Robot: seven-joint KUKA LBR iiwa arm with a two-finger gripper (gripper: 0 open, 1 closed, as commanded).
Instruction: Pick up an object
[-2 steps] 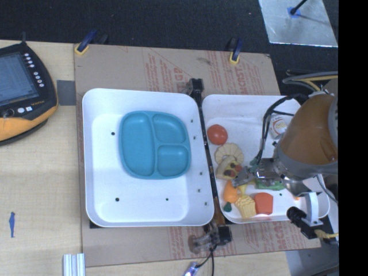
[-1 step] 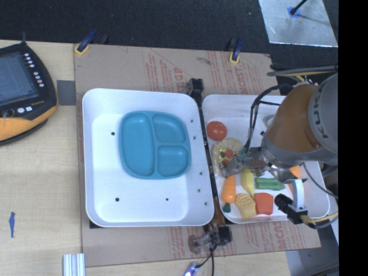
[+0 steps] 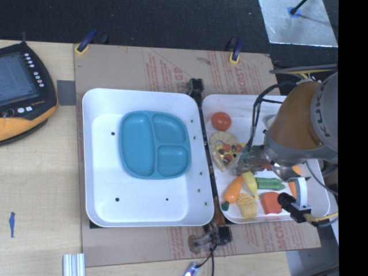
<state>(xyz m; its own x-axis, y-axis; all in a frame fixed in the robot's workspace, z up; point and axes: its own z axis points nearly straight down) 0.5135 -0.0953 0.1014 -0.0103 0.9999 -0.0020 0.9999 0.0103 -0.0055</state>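
The right bin (image 3: 214,105) holds several toy foods: a red tomato (image 3: 221,121), a clear packet of small coloured pieces (image 3: 225,149), an orange carrot (image 3: 233,190), a yellow piece (image 3: 250,183), a green piece (image 3: 269,183), a ridged yellow corn piece (image 3: 247,204) and a red piece (image 3: 270,202). My gripper (image 3: 250,161) reaches down into this bin from the right, low over the yellow and green pieces, beside the packet. The arm's grey and orange wrist hides its fingers.
The left bin (image 3: 98,154) carries a blue divided plate (image 3: 154,144). A teach pendant (image 3: 23,94) lies at the far left of the bench. Clamps (image 3: 234,50) hold the cardboard sheet at its back edge.
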